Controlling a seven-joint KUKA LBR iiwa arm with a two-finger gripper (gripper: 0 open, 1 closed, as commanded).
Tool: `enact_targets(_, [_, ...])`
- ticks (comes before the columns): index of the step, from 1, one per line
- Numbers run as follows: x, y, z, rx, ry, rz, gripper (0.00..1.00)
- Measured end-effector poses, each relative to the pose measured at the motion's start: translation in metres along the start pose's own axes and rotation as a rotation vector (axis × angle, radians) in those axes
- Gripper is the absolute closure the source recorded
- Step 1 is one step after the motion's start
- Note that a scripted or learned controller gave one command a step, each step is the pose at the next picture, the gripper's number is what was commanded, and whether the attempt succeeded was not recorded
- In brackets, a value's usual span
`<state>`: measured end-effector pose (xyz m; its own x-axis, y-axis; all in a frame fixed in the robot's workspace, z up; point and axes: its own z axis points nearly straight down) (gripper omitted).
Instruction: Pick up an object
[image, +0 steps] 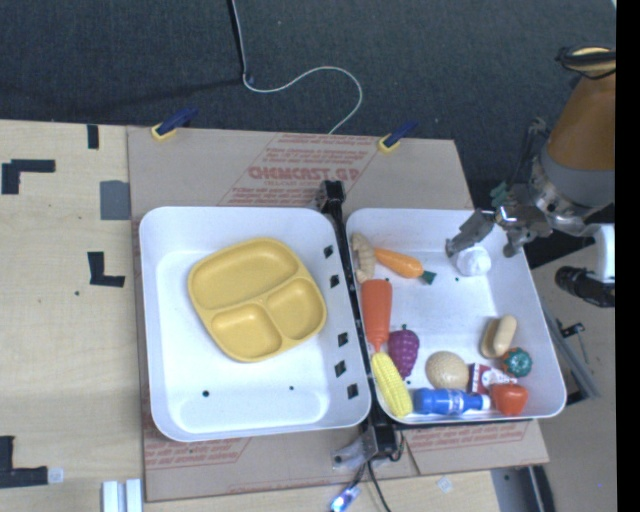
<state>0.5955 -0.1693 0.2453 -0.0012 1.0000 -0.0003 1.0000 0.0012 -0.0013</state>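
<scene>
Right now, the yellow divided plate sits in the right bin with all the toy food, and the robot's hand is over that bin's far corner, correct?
Not quite: the camera view shows the yellow divided plate in the left bin. The toy food does lie in the right bin, and the hand is over that bin's far corner.

— What's lying in the right bin (520, 290)?

— Toy food, mostly along the near wall: a corn cob (391, 384) and a blue bottle (450, 402) lying flat, a purple grape bunch (403, 350), a potato (447, 369), a red tomato (510, 398)

— Further back?

— Two carrots, the big one (376, 310) along the divider, the small one (399, 264) slanted behind it; a bread roll (498, 335) by the right wall, a white piece (472, 262) apart
</scene>
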Motion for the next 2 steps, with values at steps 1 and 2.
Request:
enact_targets(1, [0.001, 0.0, -0.01, -0.001, 0.0, -0.001, 1.0])
enact_targets(2, [0.091, -0.023, -0.061, -0.005, 0.003, -0.01, 1.0])
